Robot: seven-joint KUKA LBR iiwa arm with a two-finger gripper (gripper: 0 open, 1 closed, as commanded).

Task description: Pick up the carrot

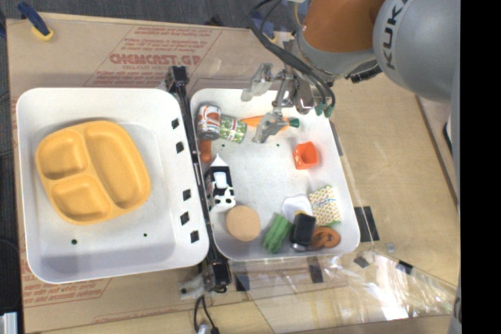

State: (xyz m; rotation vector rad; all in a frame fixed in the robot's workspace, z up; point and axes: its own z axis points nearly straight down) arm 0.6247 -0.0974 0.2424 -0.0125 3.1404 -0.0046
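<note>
The carrot (253, 120) is small and orange with a green top (291, 122). It lies flat near the far edge of the right bin (262, 168), just right of a tipped can (220, 126). My gripper (263, 106) hangs over the far part of that bin, directly above the carrot. Its fingers are spread: one fingertip (252, 87) points toward the bin's far rim, and the other (268, 128) sits just at the carrot's near side. The gripper is open and nothing is held between the fingers. The nearer finger hides part of the carrot.
The right bin also holds an orange block (306, 156), a black-and-white cow toy (221, 186), a tan disc (243, 223), a green piece (276, 233), a patterned packet (325, 203) and a black item (303, 229). A yellow divided plate (92, 170) lies in the left bin (117, 246).
</note>
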